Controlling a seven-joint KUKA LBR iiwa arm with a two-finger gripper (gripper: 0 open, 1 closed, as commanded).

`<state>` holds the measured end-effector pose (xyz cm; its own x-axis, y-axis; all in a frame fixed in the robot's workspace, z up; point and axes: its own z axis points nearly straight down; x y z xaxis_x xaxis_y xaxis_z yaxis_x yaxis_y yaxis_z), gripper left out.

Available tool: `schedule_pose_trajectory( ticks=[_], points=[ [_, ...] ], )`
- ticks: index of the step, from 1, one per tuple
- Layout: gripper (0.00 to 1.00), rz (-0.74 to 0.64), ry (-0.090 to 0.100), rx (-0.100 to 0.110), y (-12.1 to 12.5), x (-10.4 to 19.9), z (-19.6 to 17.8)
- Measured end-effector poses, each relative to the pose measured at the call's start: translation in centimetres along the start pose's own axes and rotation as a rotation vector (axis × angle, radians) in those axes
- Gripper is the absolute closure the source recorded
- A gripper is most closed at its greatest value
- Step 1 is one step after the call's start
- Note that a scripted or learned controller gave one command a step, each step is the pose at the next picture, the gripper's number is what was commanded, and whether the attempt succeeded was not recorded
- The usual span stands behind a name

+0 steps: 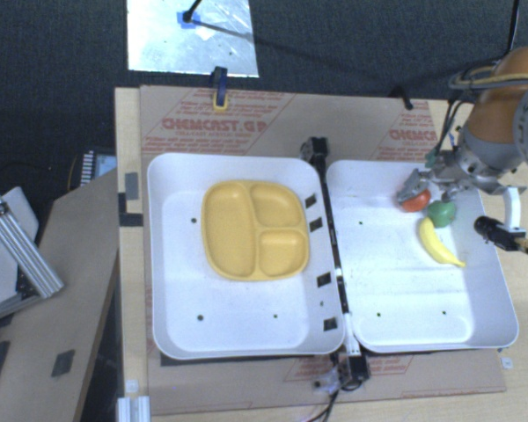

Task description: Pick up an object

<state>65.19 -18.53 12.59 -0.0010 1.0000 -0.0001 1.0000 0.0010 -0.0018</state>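
Three small toys lie in the right bin (422,323), near its far right side. A red-orange round piece (414,203) sits beside a green piece (442,212). A yellow banana (439,242) lies just in front of them. My gripper (421,185) hangs low over the red-orange piece, right at its top edge. Whether it touches or grasps that piece is not visible from this angle. The grey arm with its orange band (502,112) comes in from the right.
The left bin (172,323) holds a yellow divided plate (253,229) in its middle. A black divider strip (327,236) runs between the bins. The near half of the right bin is bare white floor. Cardboard lies under both bins.
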Motion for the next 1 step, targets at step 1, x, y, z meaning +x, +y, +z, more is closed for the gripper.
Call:
schedule_pose_trajectory(
  ticks=[1],
  points=[
    [1.00,-0.002,-0.002,-0.008,0.24,-0.02,-1.48]
  ],
)
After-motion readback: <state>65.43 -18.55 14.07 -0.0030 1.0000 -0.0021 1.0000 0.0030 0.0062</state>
